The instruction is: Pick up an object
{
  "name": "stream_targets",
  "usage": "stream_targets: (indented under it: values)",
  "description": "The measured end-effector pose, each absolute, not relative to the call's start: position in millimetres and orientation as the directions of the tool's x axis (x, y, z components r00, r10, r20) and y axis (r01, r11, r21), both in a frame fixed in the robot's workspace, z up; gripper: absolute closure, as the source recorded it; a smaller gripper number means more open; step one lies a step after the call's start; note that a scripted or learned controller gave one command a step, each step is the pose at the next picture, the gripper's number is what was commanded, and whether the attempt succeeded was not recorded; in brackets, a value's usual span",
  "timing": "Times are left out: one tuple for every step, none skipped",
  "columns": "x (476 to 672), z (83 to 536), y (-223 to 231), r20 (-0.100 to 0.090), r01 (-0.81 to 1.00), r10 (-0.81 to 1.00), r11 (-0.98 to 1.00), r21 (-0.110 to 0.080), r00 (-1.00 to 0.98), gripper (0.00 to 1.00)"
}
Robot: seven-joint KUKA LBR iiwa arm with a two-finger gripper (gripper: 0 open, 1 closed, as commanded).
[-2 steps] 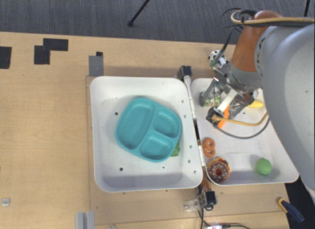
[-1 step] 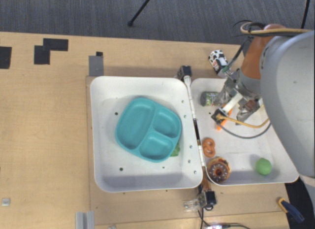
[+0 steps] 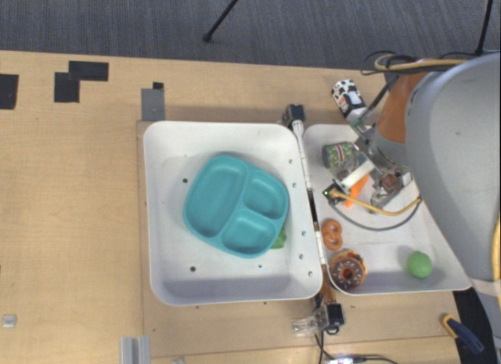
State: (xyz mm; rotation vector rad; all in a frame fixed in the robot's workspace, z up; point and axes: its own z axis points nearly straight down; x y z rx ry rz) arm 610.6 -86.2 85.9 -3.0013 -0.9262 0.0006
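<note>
My gripper point(image 3: 368, 181) is low in the right bin point(image 3: 391, 282), near its upper middle. An orange carrot-like piece point(image 3: 357, 189) lies right under it, partly hidden. A small green can point(image 3: 339, 154) lies just to the gripper's upper left. Below it are a brown pretzel point(image 3: 332, 234), a chocolate donut with sprinkles point(image 3: 347, 269) and a green ball point(image 3: 419, 264). The grey arm covers the bin's right side.
The left bin point(image 3: 168, 276) holds a teal divided plate point(image 3: 237, 204) with a green bit point(image 3: 279, 239) peeking from under its lower right edge. A black-and-white item point(image 3: 345, 95) sits outside the right bin's top edge. A yellow cable point(image 3: 376, 208) loops below the gripper.
</note>
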Motion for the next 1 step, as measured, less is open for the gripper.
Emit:
stream_targets:
  values:
    - [610.7,86.0,-86.3,0.0,0.564,0.564,-0.826,0.0,0.826,0.0]
